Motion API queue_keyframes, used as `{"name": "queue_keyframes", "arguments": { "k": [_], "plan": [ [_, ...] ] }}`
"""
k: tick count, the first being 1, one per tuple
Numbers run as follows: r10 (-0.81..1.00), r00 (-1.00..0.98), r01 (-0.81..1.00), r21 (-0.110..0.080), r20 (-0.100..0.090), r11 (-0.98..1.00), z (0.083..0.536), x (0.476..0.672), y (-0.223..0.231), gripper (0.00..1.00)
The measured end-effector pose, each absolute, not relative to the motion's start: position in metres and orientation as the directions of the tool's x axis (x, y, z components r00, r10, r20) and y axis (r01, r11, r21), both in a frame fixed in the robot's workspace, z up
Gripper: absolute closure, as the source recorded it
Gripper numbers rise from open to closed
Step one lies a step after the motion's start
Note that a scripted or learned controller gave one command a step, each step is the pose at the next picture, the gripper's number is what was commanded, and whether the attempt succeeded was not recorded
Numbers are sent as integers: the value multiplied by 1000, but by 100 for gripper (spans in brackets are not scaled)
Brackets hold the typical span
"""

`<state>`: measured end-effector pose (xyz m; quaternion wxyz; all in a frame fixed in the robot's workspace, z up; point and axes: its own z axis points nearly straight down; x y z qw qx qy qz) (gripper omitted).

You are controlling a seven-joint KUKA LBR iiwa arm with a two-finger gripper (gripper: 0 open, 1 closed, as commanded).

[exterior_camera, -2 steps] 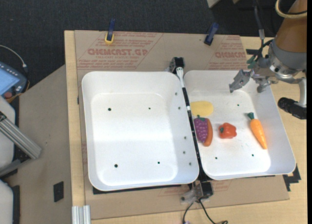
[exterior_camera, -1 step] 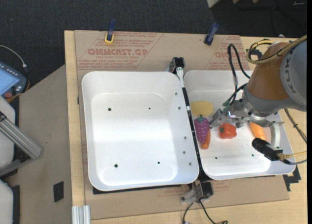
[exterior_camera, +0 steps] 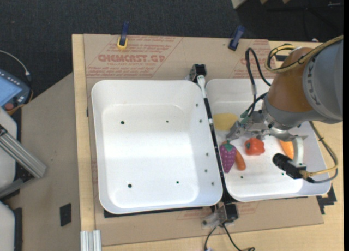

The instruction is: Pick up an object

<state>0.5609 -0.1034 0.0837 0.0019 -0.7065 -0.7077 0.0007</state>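
My gripper (exterior_camera: 248, 131) hangs low over the middle of the right bin (exterior_camera: 262, 187), under the grey and orange wrist. A red toy (exterior_camera: 254, 147) lies directly at its front side, touching or nearly touching it. A yellow piece (exterior_camera: 224, 120) lies to the gripper's left near the bin's divider. Further forward, a purple grape-like toy (exterior_camera: 227, 157) with a green top sits beside a small orange carrot (exterior_camera: 239, 162). Partly under the arm on the right lies an orange piece (exterior_camera: 287, 148) with a green edge.
The left bin (exterior_camera: 109, 97) stands beside the right one on a cardboard sheet (exterior_camera: 163, 53). A black cable connector (exterior_camera: 287, 166) juts from the arm over the right bin's front. Clamps hold the cardboard's far edge.
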Motion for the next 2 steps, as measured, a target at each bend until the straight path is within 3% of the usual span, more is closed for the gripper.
{"name": "queue_keyframes", "arguments": {
  "k": [1,2],
  "plan": [
    [1000,1,1000,0,1,-1,95,562,-104,100],
    [1000,-5,1000,13,0,5,235,542,-63,100]
  ]
}}
